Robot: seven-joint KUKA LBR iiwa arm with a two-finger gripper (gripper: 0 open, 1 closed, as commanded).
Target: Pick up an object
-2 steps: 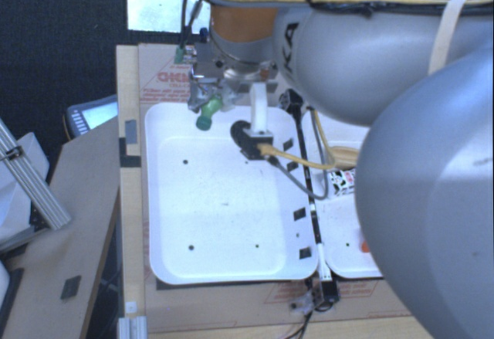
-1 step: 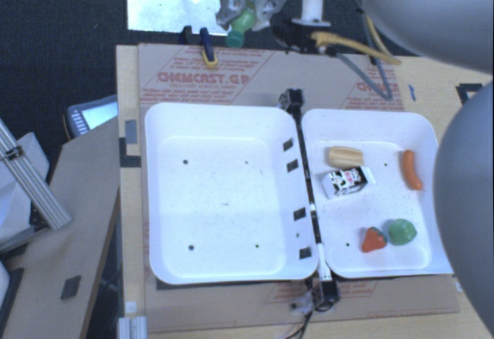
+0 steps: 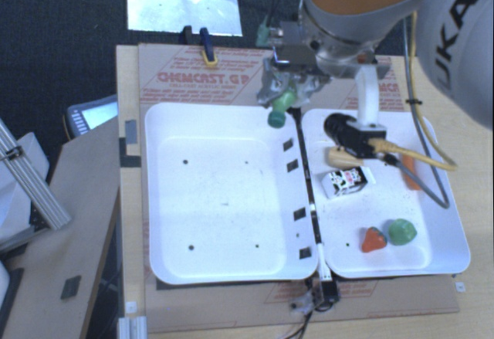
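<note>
My gripper (image 3: pixel 282 102) hangs over the far end of the divide between the bins, closed on a small green object (image 3: pixel 278 109) lifted clear, so it can carry. The red piece (image 3: pixel 373 240) and green lump (image 3: pixel 401 232) lie near-right.

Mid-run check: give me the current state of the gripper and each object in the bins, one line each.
gripper: raised over the strip between the bins at their far end, green cylinder between its fingers.
green cylinder: held, tilted, off the bin floor.
black-and-white carton: lying in the right bin.
red piece: resting in the right bin, beside the green lump.
green lump: resting in the right bin.
</note>
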